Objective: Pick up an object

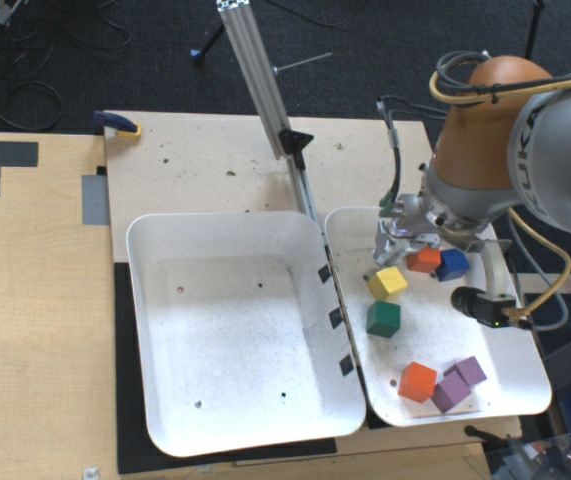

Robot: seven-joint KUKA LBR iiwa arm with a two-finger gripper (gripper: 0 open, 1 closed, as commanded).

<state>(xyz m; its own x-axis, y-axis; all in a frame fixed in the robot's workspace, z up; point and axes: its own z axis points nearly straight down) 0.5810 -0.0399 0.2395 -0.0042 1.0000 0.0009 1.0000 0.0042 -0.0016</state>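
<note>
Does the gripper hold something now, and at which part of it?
Nothing is seen between the fingers. The gripper is low in the right bin, just above the yellow block.

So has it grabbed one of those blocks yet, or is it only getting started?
Not yet, as far as I can see. Done: the gripper is down in the right bin, just above the yellow block. In hand: nothing visibly between its fingers. Left: close on a block and lift it.
</note>
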